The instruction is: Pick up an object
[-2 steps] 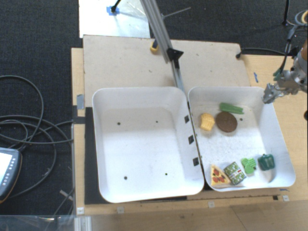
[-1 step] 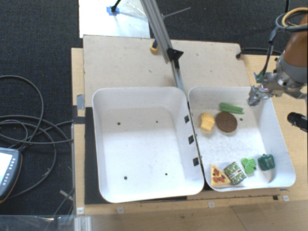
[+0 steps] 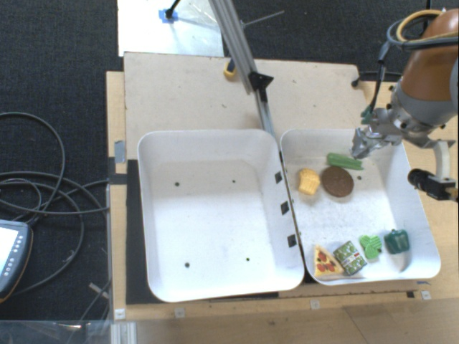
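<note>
**A:** Where is the arm sitting right now?

**B:** It is reaching in from the right, over the right bin (image 3: 423, 260). The orange band is showing above the wrist, and the gripper (image 3: 361, 147) is hanging over the far part of that bin, just beside the right end of a green bar (image 3: 345, 161).

**A:** Is it gripping anything?

**B:** The tips are pointing down and away from the camera, so whether they are spread or pinched cannot be told. Nothing is showing between them. The green bar is lying flat on the bin floor, slanting a little, and the gripper's tip is appearing right at its end; touching or just above, the view is not settling it.

**A:** What else is lying in that bin?

**B:** A brown disc (image 3: 337, 182) is sitting just in front of the green bar, nearly touching it. A yellow block (image 3: 309, 182) is resting to the disc's left, near the wall between the bins. Along the near edge four things are lining up: a pizza slice (image 3: 326, 263) in the corner, a green box (image 3: 350, 257) touching it, a light green piece (image 3: 371, 246) beside that, and a dark green pepper (image 3: 396, 241) at the right end.

**A:** And the other side?

**B:** The left bin (image 3: 154, 149) is sitting beside the right one, their walls meeting in the middle. A metal pole (image 3: 237, 34) is slanting down from the top toward that seam.
</note>
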Robot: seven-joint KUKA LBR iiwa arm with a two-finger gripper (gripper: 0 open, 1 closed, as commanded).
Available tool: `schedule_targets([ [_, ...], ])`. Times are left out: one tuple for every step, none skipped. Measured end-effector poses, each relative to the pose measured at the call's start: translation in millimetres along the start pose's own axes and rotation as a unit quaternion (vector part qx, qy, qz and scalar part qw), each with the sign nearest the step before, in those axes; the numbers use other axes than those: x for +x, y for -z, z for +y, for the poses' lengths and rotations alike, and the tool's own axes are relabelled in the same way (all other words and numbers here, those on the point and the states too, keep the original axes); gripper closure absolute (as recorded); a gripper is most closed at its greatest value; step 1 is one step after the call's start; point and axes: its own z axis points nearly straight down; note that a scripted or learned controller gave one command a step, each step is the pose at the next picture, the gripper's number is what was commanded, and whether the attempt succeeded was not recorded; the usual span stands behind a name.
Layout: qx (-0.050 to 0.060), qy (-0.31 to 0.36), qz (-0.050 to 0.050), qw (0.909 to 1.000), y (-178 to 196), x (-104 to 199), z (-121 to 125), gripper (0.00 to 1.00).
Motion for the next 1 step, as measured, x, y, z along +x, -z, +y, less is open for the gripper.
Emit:
schedule_targets([
  [0.0,0.001,0.001,1.0,-10.4,57.2,-0.5,1.0],
])
